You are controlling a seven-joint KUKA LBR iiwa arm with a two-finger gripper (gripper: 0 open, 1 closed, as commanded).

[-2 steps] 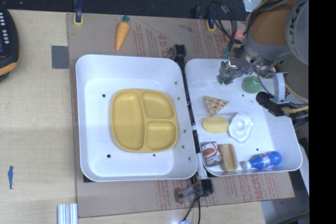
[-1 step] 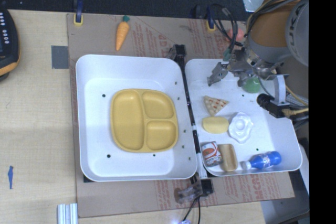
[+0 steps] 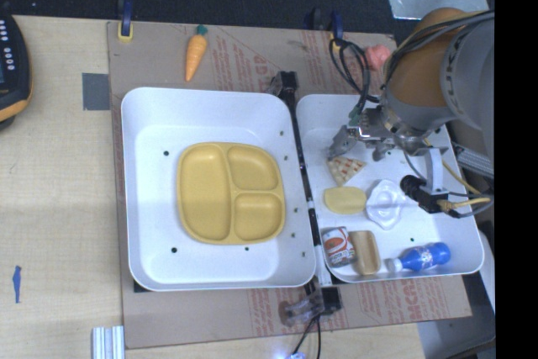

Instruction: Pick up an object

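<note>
Hovering over the far half of the right bin [image 3: 471, 261], the hand [image 3: 357, 139] hangs just above a pale wedge-shaped piece [image 3: 346, 169]; whether it is spread or closed cannot be told from this slant, and nothing is seen gripped in it. The wedge lies just toward the bin's near edge from the hand, close to the wall shared with the left bin [image 3: 143, 181]. Nearer still sits a yellow oval piece [image 3: 345, 199], its long axis running across the bin.
</note>
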